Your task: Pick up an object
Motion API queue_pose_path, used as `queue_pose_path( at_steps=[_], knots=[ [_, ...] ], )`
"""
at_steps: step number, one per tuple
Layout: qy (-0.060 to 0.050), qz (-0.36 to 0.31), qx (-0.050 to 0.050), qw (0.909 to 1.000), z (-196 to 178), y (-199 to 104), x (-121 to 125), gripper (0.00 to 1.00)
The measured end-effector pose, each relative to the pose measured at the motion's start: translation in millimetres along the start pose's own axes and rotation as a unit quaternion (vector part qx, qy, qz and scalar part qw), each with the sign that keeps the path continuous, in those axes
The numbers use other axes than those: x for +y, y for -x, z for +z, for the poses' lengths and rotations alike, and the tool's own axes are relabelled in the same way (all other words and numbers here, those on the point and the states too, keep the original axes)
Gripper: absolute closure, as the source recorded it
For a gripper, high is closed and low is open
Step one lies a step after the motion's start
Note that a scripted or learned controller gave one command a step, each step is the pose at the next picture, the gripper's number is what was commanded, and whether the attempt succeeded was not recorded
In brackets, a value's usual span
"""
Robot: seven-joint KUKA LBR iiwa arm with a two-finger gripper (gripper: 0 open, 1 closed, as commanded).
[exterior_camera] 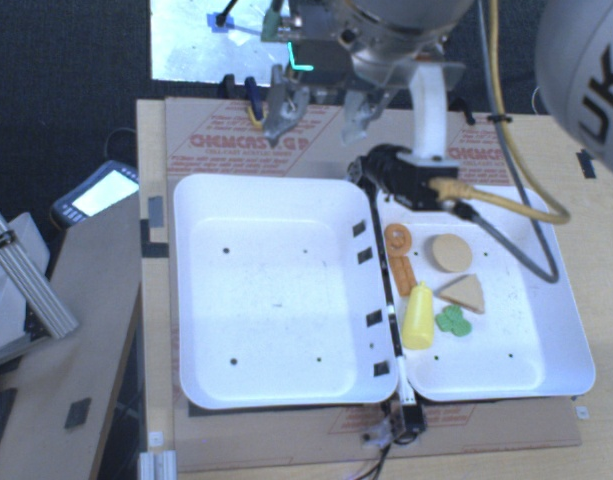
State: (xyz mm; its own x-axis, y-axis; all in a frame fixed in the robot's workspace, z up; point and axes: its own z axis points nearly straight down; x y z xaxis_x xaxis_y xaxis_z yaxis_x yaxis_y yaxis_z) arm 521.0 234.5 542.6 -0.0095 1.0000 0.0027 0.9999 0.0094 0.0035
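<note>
My gripper [323, 113] hangs open above the brown cardboard behind the bins, near the back edge of the left bin [196, 193], with nothing between its two grey fingers [286, 108]. All the objects lie in the left part of the right bin [566, 353]. They are an orange ring [397, 236], an orange stick-shaped piece [403, 273], a yellow bottle-shaped piece [418, 315], a round tan disc [451, 253], a tan wedge [463, 293] and a small green piece [452, 320]. The gripper stands well behind and to the left of them, touching none.
A divider with black clips [378, 268] runs between the two bins. A yellow cable [516, 208] loops over the back of the right bin. A small screen device [96, 196] and an aluminium rail [26, 278] lie off the bench at the left.
</note>
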Motion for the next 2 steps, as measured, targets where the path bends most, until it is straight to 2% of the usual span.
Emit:
queue_pose_path(
  at_steps=[1, 2],
  knots=[
    [0.001, -0.002, 0.001, 1.0, -11.6, -0.3, 0.2, 1.0],
    [0.001, -0.002, 0.001, 1.0, -11.1, -0.2, 0.2, 0.0]
  ],
)
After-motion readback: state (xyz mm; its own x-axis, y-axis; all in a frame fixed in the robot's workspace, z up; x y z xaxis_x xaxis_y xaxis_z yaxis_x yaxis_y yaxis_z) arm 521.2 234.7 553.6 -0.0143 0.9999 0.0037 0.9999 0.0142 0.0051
